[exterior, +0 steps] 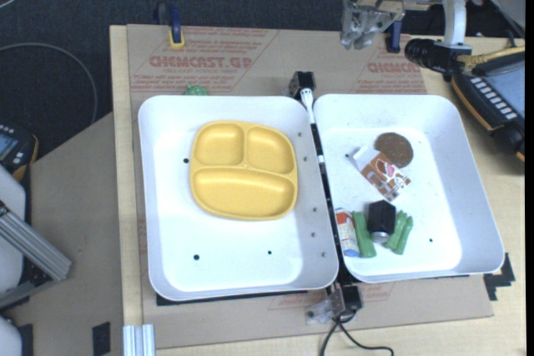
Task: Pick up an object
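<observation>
Two white bins sit side by side on a brown board. The left bin (pixel 167 204) holds one yellow plate (pixel 244 170). The plate looks smooth, has round corners and has three sections in it. The right bin (pixel 467 179) holds a small pile of things. There is one round brown disc (pixel 394 149), one flat packet (pixel 385 176) in red, white and brown, one small black block (pixel 382 218), two green sticks (pixel 401 231) and one little orange and white box (pixel 346 233) by the bin's wall.

The gripper (pixel 365 29) hangs at the far edge of the board, past the bins. Its metal fingers point down with nothing between them, but I cannot tell if they are open or closed. The pile lies well below the gripper, toward the near side of the right bin. The yellow plate is down and off to one side of it.
</observation>
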